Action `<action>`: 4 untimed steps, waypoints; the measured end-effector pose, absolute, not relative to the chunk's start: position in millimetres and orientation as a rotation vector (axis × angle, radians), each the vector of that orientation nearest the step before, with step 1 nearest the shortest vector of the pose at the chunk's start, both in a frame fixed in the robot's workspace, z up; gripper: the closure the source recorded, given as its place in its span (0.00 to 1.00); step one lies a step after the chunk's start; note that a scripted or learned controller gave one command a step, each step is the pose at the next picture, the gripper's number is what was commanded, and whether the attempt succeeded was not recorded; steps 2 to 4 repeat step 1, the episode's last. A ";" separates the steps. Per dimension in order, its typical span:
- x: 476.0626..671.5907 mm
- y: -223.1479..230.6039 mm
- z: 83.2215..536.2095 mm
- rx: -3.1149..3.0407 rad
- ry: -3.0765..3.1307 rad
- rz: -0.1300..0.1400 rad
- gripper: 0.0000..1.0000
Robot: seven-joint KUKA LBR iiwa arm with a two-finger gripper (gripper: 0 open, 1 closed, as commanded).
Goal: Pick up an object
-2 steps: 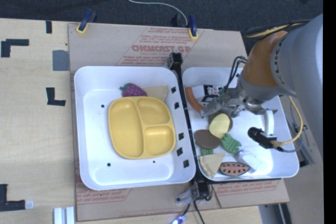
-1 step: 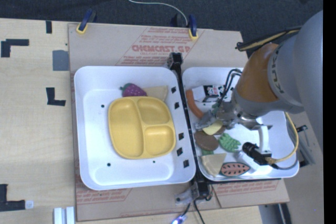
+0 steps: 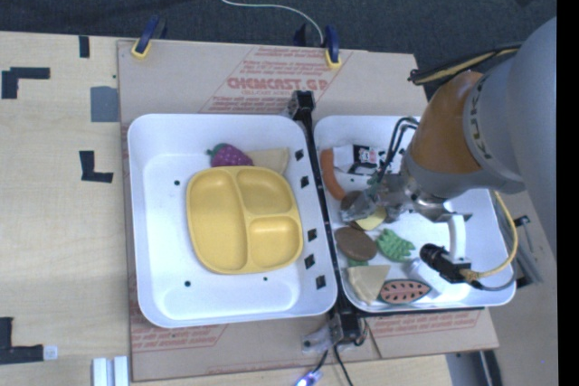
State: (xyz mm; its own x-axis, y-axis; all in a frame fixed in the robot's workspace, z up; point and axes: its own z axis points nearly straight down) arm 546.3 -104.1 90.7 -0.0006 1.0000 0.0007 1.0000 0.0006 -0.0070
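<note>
My gripper [image 3: 366, 203] hangs low in the right bin [image 3: 488, 298], over a cluster of toy foods. Right under it lies a small pale yellow piece [image 3: 369, 221]. Just below that sit a brown round patty [image 3: 355, 243] and a green leafy piece [image 3: 395, 245]. An orange sausage [image 3: 330, 174] lies to the gripper's upper left by the bin's left wall. A tan wedge [image 3: 368, 281] and a watermelon slice [image 3: 404, 291] rest near the front wall. The wrist hides the fingertips.
The left bin [image 3: 149, 194] holds a yellow divided plate [image 3: 242, 219], with a purple grape bunch [image 3: 230, 156] and a pale wedge [image 3: 273, 160] behind it. A black divider [image 3: 312, 194] runs between the bins. A white card [image 3: 362, 156] lies at the right bin's back.
</note>
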 end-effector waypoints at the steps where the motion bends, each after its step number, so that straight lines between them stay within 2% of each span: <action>1: 544.1 -66.7 191.3 -2.217 -2.229 -0.006 1.00; 4: 544.1 -66.7 191.3 -2.217 -2.229 -0.006 1.00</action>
